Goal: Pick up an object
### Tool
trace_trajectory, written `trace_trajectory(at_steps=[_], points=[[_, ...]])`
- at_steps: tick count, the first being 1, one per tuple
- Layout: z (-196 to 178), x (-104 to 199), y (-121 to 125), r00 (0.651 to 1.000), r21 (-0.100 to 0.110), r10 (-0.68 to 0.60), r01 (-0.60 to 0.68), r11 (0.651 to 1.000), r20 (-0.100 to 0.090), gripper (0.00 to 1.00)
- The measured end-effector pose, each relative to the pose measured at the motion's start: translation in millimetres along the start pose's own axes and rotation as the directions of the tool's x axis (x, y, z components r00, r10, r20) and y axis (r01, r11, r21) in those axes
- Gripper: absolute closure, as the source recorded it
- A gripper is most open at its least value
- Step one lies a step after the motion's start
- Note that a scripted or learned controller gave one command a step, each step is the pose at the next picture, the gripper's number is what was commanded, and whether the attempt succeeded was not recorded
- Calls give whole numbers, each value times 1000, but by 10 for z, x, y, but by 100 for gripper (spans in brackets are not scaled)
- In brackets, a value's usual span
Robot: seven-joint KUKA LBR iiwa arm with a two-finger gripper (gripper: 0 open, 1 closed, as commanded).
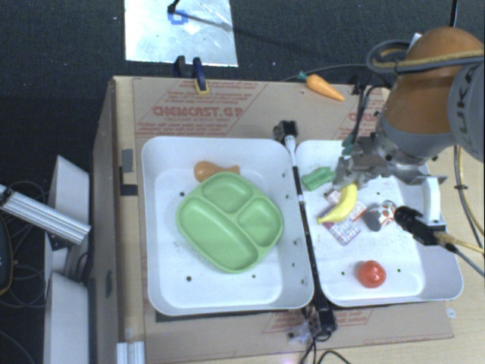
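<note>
Gripper [350, 174] low in right bin [439, 283], over banana [339, 205] beside green piece [317, 177] | jaws: can't tell | probably lining up a grab.

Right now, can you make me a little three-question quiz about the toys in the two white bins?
1. True or false: the green three-part plastic plate lies in the left white bin.
2. Which toy lies nearest the front wall of the right white bin? A) yellow plastic banana B) round red tomato C) green flat block
3. Fill in: the orange carrot lies on the brown ____ behind the bins.

Key: 1 true; 2 B; 3 board.
</note>
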State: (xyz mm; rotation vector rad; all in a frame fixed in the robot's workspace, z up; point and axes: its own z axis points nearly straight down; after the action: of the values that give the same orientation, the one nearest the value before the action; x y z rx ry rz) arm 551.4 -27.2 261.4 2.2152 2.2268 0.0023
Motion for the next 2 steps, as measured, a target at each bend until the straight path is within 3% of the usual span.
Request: trace_trajectory(at_steps=[1, 2], points=[[5, 519, -414, 1000, 1, 0, 0, 1000, 0, 100], [145, 122, 99, 1000, 0, 4, -4, 1000, 1, 100]])
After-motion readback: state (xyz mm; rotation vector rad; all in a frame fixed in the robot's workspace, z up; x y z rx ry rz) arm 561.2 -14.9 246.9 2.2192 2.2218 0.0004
